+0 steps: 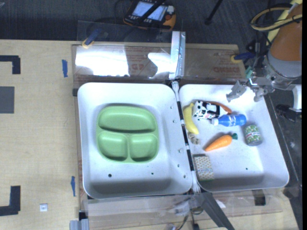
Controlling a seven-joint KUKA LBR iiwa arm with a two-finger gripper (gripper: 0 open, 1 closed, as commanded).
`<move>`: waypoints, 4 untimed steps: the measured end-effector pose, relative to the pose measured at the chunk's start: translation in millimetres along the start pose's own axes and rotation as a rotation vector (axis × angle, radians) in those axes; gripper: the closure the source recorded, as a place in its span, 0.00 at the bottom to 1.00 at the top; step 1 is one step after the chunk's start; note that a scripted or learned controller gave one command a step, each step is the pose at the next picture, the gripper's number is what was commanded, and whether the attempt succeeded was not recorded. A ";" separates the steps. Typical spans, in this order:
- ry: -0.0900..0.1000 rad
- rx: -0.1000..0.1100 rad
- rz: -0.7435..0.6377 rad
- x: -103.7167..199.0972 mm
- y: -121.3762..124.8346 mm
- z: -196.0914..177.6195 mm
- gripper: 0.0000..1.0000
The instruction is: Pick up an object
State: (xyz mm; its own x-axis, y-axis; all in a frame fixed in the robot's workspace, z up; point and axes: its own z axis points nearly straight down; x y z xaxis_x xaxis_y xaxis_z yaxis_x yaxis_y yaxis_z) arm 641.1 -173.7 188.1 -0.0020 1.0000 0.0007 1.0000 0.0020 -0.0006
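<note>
A carrot (220, 143) lies mid right bin (268, 174), with a blue bottle (230, 120) just beyond it, a banana (190, 120) to its left and a green can (253, 134) to its right. The gripper (246, 91) hangs released, fingers spread, above the bin's far edge, grasping nothing. A green tray (127, 132) fills the left bin (96, 176).

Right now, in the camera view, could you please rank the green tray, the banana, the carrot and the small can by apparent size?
Largest to smallest:
1. green tray
2. banana and carrot, too alike to separate
3. small can
</note>
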 end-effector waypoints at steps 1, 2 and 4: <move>0.000 0.000 -0.111 43.4 -87.5 26.2 0.00; -0.001 -0.006 -0.311 57.1 -89.0 101.4 0.00; 0.005 0.001 -0.420 -1.5 -139.1 79.8 0.00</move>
State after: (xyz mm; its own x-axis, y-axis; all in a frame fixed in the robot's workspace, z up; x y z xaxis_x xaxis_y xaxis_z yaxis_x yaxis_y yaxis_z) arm 502.0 -175.4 108.4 -0.4092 0.9124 0.0062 0.9125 0.4092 0.0003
